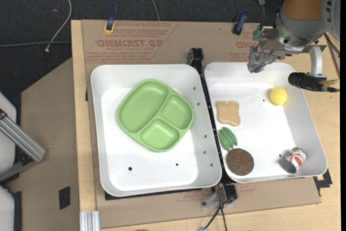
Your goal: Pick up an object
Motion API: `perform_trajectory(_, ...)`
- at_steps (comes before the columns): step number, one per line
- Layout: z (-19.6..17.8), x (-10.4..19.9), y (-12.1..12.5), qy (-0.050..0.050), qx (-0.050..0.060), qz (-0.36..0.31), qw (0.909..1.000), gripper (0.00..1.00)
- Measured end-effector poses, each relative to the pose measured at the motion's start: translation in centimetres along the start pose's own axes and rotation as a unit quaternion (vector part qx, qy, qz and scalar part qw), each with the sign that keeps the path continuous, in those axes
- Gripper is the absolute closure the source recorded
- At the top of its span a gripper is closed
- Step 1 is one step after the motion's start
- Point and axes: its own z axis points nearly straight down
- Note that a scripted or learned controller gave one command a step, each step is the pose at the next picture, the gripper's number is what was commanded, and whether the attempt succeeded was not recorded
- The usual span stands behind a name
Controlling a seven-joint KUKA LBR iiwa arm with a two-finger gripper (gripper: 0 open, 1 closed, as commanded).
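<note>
I see jaws [258, 65] above far rim of right shallow white bin [308, 132], state indeterminate. Small yellow ball [278, 96] nearest that rim: I judge likeliest pick.

Glossy green plastic tray [156, 114], smooth white plastic bins [111, 159], matt cardboard [140, 40]

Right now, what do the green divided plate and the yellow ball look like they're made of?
Green divided plate: likely moulded plastic, semi-matte; uniform light green, smooth rounded compartment ridges, soft highlights only. Yellow ball: smooth and evenly yellow, with no seams or texture visible; could be plastic, rubber or foam, too small to tell. Both look like toy or play items, but that's a guess from colour and shape.
</note>
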Motion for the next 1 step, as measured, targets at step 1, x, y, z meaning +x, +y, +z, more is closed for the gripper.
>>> perform_trajectory(1,1.27,5.48,-0.86,0.0,0.0,0.0,1.0,1.0)
